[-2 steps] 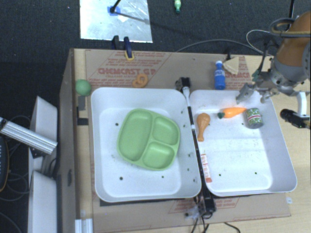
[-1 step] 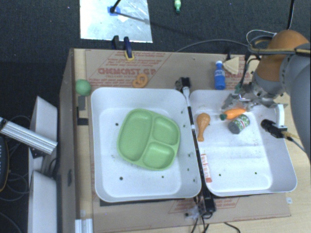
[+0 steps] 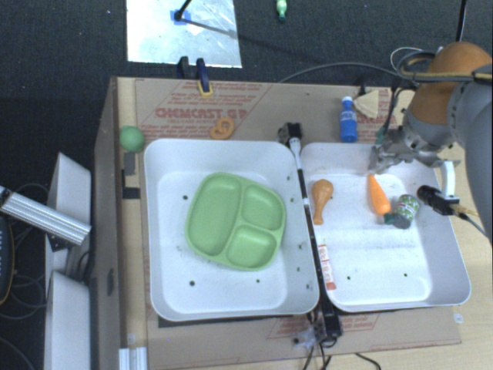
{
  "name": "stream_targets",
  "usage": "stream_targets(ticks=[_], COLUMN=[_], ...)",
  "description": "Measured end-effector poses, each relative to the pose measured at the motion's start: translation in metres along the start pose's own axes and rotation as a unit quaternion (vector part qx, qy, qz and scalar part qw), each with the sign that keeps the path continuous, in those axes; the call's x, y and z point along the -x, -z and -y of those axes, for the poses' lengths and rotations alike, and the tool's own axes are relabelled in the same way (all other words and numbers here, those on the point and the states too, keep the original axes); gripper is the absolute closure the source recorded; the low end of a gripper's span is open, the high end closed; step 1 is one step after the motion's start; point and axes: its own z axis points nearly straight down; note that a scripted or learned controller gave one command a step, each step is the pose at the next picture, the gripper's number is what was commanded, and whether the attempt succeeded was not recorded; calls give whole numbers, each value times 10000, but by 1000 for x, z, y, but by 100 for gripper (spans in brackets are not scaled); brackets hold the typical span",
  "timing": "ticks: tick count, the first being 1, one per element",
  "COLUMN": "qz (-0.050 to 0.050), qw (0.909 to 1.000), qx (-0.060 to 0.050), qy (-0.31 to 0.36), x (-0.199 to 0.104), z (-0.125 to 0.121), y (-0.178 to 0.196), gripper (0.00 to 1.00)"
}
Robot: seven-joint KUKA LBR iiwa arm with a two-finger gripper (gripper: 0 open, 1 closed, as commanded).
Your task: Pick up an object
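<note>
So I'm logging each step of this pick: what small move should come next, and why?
Probably lower the end effector slightly toward the carrot: it hangs at the right bin's far edge, just beyond the carrot's top end, holding nothing visible.

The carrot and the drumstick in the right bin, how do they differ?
The carrot is bright orange; the drumstick is paler, tan-orange. The carrot tapers to a point, while the drumstick has a bulbous top and a thin shaft. The carrot lies beside a small round object; the drumstick lies alone near the divider. Both rest in the right bin.
</note>
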Motion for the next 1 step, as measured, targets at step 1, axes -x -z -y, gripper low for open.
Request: stream_targets(ticks=[1], qz=[0], qw=[10000], qx=[-3], qy=[3], x=[0], z=[0], y=[0], gripper=[0])
